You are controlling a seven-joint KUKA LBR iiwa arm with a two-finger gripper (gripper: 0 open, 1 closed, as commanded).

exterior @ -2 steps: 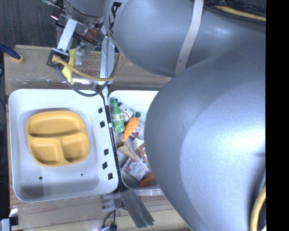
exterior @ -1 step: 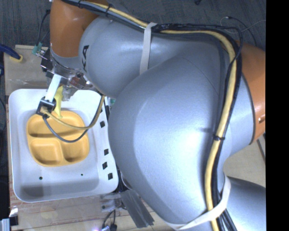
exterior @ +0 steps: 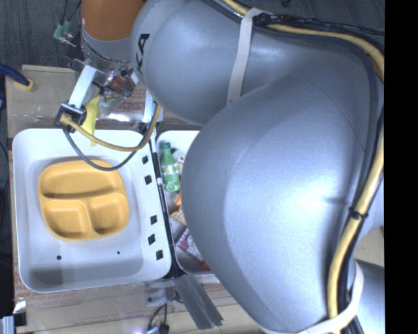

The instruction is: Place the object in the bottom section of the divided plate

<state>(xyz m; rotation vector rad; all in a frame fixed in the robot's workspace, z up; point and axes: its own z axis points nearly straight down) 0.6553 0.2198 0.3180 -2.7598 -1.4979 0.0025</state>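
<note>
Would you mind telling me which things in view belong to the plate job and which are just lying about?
Belongs to the job:
yellow divided plate in the left bin
gripper above that bin's far edge

Lying about:
green bottle in the right bin
packets in the right bin

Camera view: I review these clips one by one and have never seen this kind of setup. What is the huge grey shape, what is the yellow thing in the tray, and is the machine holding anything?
The grey shape is a robot arm seen from a camera fixed above the bench; it reaches in from the right and hides most of the right bin. Its orange band sits above the wrist, and the gripper hangs over the far edge of the left bin. Whether it holds anything cannot be told. The yellow thing is a divided plate with three sections, lying in the left bin. A green bottle and other partly hidden items lie in the right bin.
</note>
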